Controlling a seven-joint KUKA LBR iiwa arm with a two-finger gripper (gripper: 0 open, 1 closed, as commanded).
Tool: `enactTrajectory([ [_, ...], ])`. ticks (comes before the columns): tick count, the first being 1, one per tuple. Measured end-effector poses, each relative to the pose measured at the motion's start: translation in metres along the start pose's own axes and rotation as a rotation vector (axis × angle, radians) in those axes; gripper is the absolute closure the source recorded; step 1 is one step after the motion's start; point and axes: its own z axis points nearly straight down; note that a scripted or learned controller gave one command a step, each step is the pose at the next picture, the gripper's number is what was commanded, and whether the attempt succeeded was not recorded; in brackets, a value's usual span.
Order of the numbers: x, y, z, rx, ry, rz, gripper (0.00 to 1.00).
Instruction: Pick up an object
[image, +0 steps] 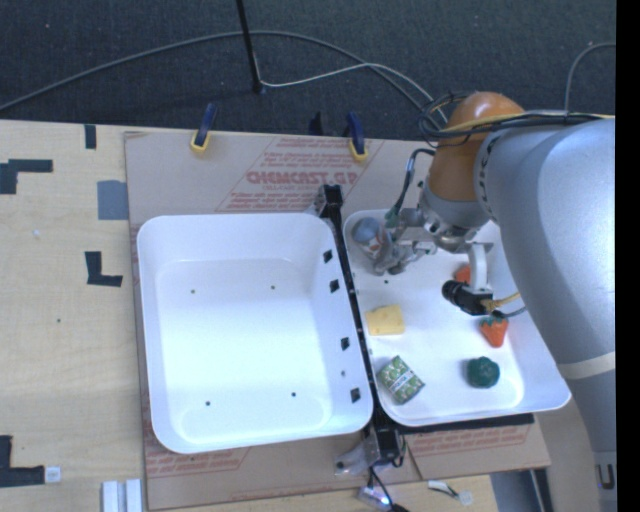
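I see gripper (385, 255) low in right bin (520, 385), far-left corner, over bluish-grey object (366, 233). Can't tell jaw state. Yellow block (385, 320) lies apart, nearer me.

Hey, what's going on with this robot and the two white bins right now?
The grey arm reaches in from the right and has its pincer low in the far corner of the right bin, close to a small bluish object. A yellow block, a green patterned packet and a dark green ball lie nearby, untouched.
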Motion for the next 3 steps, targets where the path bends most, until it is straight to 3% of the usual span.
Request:
enactTrajectory([
  [1, -0.029, -0.010, -0.052, -0.026, -0.002, 0.001, 0.00],
  [2, -0.099, -0.025, -0.012, -0.022, -0.002, 0.003, 0.00],
  [3, -0.084, -0.001, -0.004, -0.024, -0.001, 0.046, 0.00],
])
